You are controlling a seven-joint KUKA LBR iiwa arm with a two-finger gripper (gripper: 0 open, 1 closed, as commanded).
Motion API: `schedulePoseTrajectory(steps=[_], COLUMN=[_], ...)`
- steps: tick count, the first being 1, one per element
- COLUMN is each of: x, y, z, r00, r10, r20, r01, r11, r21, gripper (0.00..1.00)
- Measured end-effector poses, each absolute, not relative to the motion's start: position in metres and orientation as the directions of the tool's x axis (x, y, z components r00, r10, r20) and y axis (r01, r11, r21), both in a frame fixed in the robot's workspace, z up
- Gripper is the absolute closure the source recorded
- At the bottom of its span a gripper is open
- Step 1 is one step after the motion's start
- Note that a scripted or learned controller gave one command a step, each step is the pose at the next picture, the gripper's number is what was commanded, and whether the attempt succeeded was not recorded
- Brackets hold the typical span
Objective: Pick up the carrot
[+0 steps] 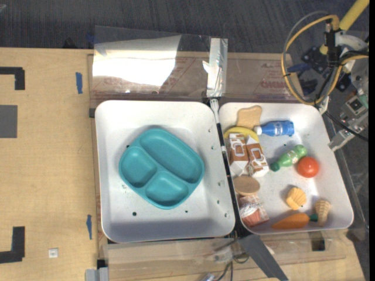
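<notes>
The carrot [291, 220] lies flat at six o'clock in the right bin [337, 157], beside an ice-cream cone [322, 208]. Whether the tool is clenched or released, I cannot tell.

The carrot [291, 220] is a small orange toy vegetable, tapered, with a dark green stub at its right end. It lies flat on its side in the right bin [336, 174], stretched almost level along that bin's near wall, close to the near right corner. Its thick end points right and its narrower tip points left, with a very slight upward tilt towards the right. The green stub seems to touch or nearly touch whatever lies just beside it, though the view is too coarse to be sure. The body looks smooth, whole and uncovered, fully exposed from above.
</notes>
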State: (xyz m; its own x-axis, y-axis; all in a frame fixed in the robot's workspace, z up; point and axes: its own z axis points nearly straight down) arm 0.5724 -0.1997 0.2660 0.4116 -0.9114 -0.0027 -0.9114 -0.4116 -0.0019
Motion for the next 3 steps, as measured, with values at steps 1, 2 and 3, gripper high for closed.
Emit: schedulePoseTrajectory(steps=[1,2,3], x=[0.600,0.668,0.587], y=[-0.205,-0.212,-0.222], z=[0.311,0.342,0.338], r00=[0.839,0.971,0.979], r10=[-0.544,-0.241,-0.202], r20=[0.004,0.004,0.003], r01=[-0.544,-0.241,-0.202], r11=[-0.839,-0.971,-0.979], r21=[-0.005,-0.005,-0.003], gripper=[1.00,1.00,1.00])
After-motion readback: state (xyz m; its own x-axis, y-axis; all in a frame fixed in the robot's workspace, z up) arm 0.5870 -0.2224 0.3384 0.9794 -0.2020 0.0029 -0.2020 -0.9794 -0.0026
